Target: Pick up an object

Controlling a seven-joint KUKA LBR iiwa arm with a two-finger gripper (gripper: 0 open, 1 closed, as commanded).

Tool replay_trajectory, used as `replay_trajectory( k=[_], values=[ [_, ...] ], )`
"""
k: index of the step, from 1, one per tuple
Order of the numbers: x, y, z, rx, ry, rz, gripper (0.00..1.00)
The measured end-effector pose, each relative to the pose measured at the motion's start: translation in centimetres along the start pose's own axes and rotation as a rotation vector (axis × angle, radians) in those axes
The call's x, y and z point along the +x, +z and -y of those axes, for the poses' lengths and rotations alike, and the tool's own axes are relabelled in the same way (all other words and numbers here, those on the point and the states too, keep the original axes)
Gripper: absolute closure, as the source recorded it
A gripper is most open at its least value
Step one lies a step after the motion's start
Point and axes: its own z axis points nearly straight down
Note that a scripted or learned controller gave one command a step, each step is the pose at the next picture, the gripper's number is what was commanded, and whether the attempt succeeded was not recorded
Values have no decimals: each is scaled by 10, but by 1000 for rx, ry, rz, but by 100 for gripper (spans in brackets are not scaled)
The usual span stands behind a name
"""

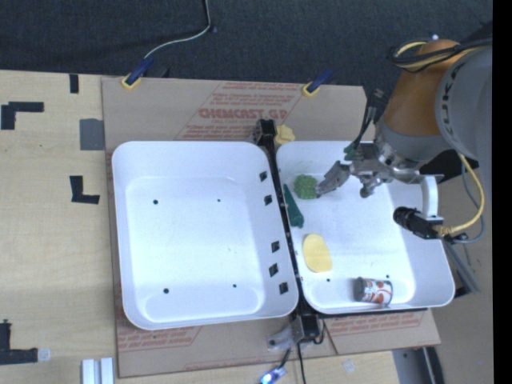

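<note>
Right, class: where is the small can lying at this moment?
The small can lies on its side in the right bin, near that bin's front edge, just right of the yellow piece and well away from the end effector.

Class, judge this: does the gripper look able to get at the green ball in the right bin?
Probably yes: the gripper hangs just right of the green ball, with bare bin floor between them.

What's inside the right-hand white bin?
The right bin holds a green ball, a green strip, a yellow piece and a small can. The arm covers its upper right part.
</note>
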Motion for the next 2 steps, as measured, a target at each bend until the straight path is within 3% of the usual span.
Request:
replay_trajectory(
  k=[1, 2],
  values=[
    [93, -4, 0, -10, -2, 3, 0],
    [87, -14, 0, -9, 5, 5, 100]
  ],
)
